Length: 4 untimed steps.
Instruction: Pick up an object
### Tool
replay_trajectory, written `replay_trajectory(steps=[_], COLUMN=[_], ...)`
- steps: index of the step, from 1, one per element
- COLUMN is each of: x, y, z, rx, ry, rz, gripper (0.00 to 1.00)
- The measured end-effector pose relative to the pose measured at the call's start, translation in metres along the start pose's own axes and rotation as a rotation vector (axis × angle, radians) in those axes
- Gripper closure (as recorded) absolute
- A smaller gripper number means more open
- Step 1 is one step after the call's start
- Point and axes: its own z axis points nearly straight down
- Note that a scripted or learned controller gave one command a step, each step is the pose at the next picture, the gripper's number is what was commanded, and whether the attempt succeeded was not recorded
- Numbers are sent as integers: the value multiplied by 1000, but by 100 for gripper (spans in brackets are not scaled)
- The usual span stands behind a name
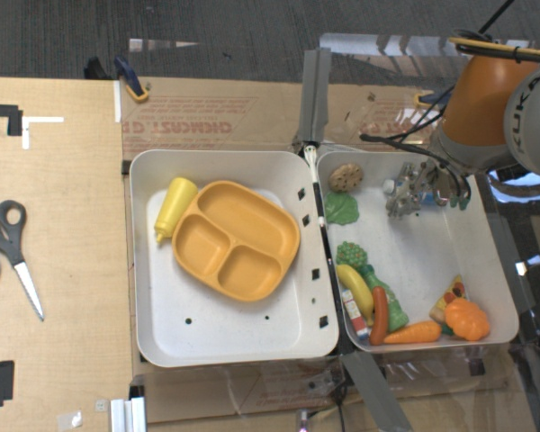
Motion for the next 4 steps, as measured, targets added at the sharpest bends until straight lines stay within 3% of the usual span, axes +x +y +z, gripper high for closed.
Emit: replay_trajectory(steps=[1,2,3,4], x=[9,-3,31,20], y=[-21,-10,-6,64], z=[0,-1,0,1], rx=[0,-1,0,-1], ry=[1,-2,4,3], rz=[34,129,315,417], gripper=[0,0,0,0])
